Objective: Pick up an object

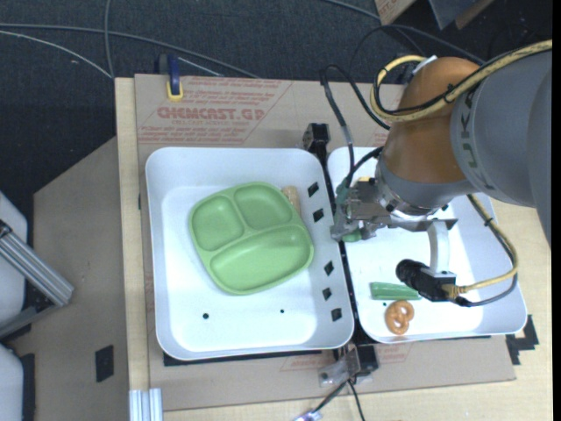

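Bench (79, 235): pale wood. It carries a brown sheet (219, 108) with red lettering, and the two bins sit on that sheet.
Arm (500, 121): grey, coming in from the right. Its orange band (425, 125) hangs above the right bin and hides much of that bin's far half.
Left bin (166, 235): white and shallow, with rounded corners. A row of small black squares runs down its right wall.
Right bin (460, 321): white, touching the left bin along their shared edge. Only its near part and right side show.
Green plate (252, 237): light green plastic with rounded corners, divided into two small compartments and one large one. It lies flat in the middle of the left bin, turned a little askew.
Gripper (352, 221): low over the left edge of the right bin, just beside the wall between the bins. Whether it is open or closed cannot be told, and nothing can be seen in its grasp.
Green stick (393, 290): a short, flat, darker green bar lying level on the near floor of the right bin.
Pretzel (401, 316): orange-brown and looped, just nearer than the green stick, close to the bin's near rim.
Tan piece (291, 198): small and pale, touching the plate's far right corner in the left bin.
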### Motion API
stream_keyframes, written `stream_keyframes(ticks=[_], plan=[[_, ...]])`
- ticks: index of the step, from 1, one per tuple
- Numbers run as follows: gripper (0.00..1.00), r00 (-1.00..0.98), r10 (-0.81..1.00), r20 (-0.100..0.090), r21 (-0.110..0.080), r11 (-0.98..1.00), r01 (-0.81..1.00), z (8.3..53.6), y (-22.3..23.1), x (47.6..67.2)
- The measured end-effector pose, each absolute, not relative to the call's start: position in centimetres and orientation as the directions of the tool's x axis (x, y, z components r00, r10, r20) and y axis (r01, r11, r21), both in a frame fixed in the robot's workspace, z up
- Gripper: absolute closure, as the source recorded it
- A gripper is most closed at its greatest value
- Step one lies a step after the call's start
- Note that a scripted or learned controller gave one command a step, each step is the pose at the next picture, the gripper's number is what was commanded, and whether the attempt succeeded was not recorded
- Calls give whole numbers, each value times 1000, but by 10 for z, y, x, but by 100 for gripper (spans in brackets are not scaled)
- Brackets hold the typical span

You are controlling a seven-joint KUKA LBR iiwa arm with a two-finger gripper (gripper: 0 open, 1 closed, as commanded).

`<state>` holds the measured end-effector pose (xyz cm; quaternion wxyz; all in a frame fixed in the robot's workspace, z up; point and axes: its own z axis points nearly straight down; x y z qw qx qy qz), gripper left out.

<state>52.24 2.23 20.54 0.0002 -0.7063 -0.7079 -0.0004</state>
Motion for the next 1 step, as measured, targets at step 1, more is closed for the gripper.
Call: stream_keyframes(ticks=[1], plan=[[100, -3, 1000, 1, 1, 3, 1000, 220, 81, 528]])
